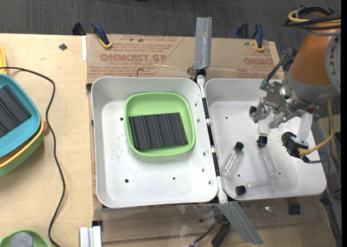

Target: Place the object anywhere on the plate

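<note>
Camera view, looking down on your surface (49,197). Two white bins sit side by side: the left bin (108,170) and the right bin (309,178), their inner walls touching along the middle.

In the left bin you have a green plate (133,107), squarish with rounded corners, set toward the far side. A dark ribbed insert (159,131) lies flat in its well.

In the right bin lie three clear plastic vials with black caps. One vial (232,157) lies slanted near the bin's middle, cap toward the far side. A second vial (265,156) lies just right of it, its cap right under the gripper. A third vial (252,188) lies along the near wall, cap to the left. All three are well apart from the plate.

Your gripper (264,130) hangs over the right bin's far half, the arm's orange band (314,58) above it at the right. You cannot tell from here how its jaws stand, nor whether anything is between them.

Left of the bins, a stack of teal and yellow trays (16,126) sits at the edge, with a black cable (54,148) trailing across the wood.
</note>
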`<state>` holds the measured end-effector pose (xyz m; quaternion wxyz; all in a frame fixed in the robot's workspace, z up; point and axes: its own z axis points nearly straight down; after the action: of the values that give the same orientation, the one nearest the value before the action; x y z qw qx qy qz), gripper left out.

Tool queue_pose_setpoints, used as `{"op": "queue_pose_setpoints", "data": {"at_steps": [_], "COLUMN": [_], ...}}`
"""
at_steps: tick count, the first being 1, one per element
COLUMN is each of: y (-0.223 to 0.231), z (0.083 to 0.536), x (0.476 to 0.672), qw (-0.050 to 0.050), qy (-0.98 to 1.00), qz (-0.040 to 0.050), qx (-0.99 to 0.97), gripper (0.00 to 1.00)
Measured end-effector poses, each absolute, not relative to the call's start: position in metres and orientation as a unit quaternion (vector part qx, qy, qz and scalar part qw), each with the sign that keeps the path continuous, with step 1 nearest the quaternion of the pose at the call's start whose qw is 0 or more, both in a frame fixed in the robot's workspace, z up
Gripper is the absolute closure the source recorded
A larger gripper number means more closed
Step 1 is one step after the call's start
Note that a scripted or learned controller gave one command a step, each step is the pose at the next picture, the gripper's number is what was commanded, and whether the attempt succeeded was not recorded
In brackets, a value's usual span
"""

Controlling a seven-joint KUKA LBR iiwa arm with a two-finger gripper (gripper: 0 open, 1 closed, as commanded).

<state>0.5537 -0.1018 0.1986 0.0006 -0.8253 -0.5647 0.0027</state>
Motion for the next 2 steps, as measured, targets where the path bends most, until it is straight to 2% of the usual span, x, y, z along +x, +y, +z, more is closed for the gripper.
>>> {"op": "queue_pose_setpoints", "data": {"at_steps": [1,2], "y": [-0.102,-0.132], "z": [0.199,0.235], "x": [0.554,0.543], "qw": [0.001,0.000], "qy": [-0.564,-0.472], "qz": [0.0025,0.0018], "qx": [-0.825,-0.882], "gripper": [0.00,0.00]}}
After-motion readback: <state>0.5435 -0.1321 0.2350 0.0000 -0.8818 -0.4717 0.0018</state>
